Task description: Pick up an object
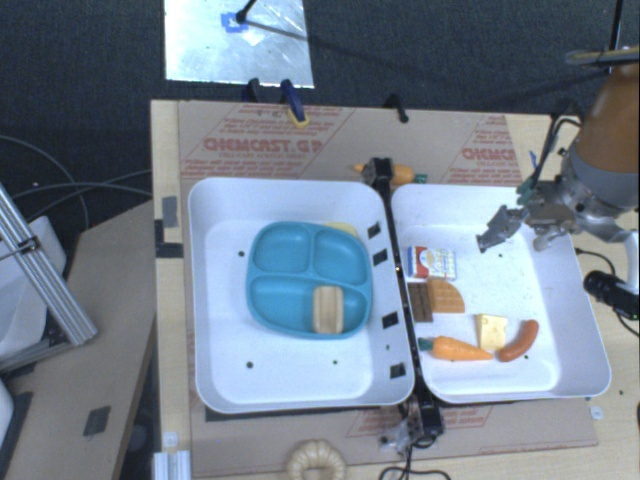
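Camera view: hand (518, 226), fingers apart and holding nothing, hangs over the right bin (575, 298). Below it in that bin: small carton (431, 263), brown wedge (446, 296), cheese block (491, 330), carrot (460, 348), sausage (518, 339). Left bin (215, 268): blue tray (305, 273).

A robotics lab: 2 white bins (300, 393) clamped onto a cardboard-covered desk (260, 138), toy food inside them, loose black cables (60, 183) over dark carpet (80, 48), aluminium framing (40, 278) at left, and a grey-and-orange robot arm (605, 158) at right.
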